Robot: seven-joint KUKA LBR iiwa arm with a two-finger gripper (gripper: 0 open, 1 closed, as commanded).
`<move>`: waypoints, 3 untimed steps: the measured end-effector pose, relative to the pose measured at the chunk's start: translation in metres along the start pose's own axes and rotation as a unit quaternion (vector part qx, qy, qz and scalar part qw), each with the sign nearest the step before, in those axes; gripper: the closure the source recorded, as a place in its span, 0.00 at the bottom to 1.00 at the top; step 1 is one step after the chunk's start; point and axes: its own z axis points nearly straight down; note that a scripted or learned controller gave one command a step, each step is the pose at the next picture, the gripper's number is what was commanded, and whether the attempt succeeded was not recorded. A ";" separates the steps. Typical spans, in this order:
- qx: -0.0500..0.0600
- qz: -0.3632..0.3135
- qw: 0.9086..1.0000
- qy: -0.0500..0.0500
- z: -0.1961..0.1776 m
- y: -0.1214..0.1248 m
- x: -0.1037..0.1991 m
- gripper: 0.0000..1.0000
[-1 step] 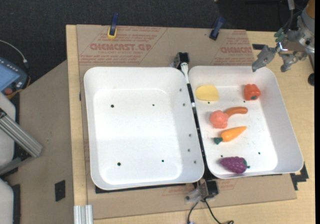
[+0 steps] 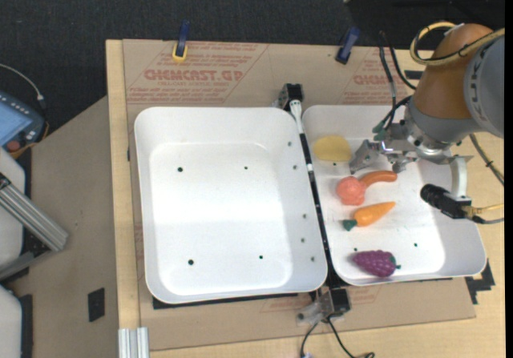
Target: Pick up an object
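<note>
Brown cardboard sheeting [image 2: 240, 64] is seen covering the worktop, with 2 shallow white plastic bins set side by side on it. At the left, a wide white bin [image 2: 160, 188] is seen. In the right white bin [image 2: 461, 248], a pale yellow rounded toy [image 2: 332, 147], a pink-red round toy fruit [image 2: 350, 190], an orange toy carrot [image 2: 372, 214] and a purple toy grape bunch [image 2: 374, 263] are laid, along with a small orange-red curved piece [image 2: 378, 177]. The gripper [image 2: 383, 154] is positioned just above that curved piece; whether the fingers are released or clenched cannot be told.
</note>
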 end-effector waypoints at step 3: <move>-0.005 0.000 1.000 -0.001 -0.053 -0.068 0.044 0.00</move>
